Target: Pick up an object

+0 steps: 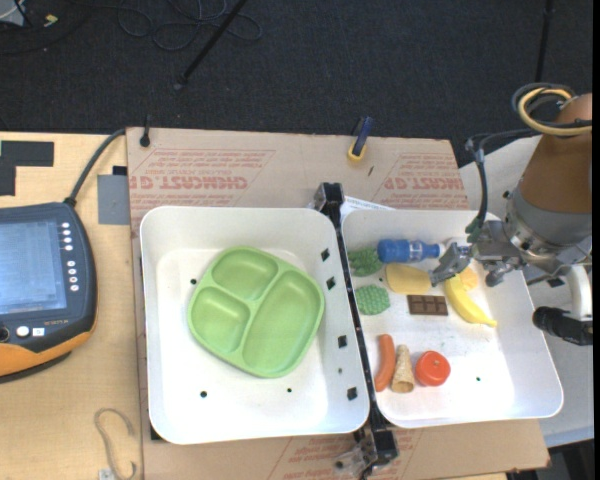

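Note:
My gripper [472, 268] hangs low over the right bin [525, 393], at its upper middle. Its two fingers stand apart, open, on either side of the top end of a yellow banana [470, 304]. Nothing is clamped between them. Just left of the gripper lie a blue bottle [408, 251] and a yellow block [410, 279]. A brown chocolate bar [428, 306] lies next to the banana. The orange-banded wrist rises to the right.
The right bin also holds two green pieces [372, 299], a carrot [384, 361], an ice-cream cone [403, 369] and a red tomato [433, 368]. A green divided plate [257, 311] lies in the left bin [170, 388]. A tablet [25, 278] sits at the far left.

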`<action>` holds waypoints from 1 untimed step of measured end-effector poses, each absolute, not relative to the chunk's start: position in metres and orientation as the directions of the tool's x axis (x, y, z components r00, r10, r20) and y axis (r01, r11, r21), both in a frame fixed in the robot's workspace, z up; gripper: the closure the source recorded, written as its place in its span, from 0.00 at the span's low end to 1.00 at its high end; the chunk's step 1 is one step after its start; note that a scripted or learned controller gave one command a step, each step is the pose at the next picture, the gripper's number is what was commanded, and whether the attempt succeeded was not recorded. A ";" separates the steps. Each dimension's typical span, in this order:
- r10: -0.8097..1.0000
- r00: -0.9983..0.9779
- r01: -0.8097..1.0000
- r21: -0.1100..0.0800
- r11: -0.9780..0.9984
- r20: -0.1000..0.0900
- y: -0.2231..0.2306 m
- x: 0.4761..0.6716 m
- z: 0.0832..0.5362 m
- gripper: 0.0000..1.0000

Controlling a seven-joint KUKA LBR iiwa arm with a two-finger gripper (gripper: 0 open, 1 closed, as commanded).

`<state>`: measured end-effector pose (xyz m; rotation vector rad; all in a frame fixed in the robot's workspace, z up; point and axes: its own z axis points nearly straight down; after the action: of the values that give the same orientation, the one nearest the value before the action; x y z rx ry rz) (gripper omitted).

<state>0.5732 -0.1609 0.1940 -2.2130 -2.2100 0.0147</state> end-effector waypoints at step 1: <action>1.000 0.000 1.000 -0.003 0.000 0.001 -0.161 0.576 0.202 0.00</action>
<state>0.5761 -0.1612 0.2021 -2.2187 -2.2196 0.0024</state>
